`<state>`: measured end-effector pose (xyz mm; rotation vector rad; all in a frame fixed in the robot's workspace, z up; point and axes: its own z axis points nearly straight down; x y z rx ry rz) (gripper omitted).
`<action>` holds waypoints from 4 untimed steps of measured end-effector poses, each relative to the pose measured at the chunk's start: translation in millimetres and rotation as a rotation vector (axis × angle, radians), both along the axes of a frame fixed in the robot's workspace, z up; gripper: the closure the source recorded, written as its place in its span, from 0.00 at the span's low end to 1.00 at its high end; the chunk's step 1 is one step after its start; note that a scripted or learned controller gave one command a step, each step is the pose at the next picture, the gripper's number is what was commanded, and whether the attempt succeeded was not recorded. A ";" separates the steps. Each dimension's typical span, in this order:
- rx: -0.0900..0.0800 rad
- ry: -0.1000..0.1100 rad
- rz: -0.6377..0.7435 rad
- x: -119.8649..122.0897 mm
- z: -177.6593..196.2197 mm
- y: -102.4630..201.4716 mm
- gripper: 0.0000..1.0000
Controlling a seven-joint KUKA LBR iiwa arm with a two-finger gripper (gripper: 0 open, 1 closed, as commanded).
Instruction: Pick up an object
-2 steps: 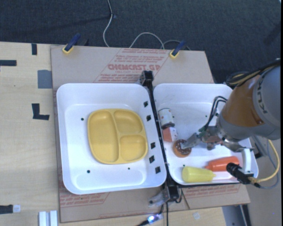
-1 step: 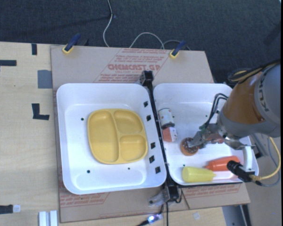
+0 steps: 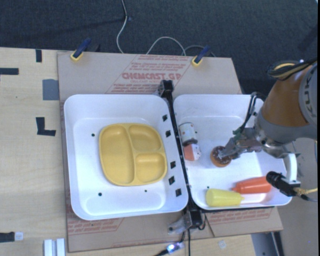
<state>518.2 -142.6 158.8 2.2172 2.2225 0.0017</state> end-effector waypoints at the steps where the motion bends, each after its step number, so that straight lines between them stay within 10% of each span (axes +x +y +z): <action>1: 0.000 -0.001 -0.001 2.5 42.9 -3.4 1.00; 2: 0.000 -0.001 0.000 3.5 87.6 3.9 1.00; 4: 0.003 0.004 0.005 18.8 91.8 111.6 1.00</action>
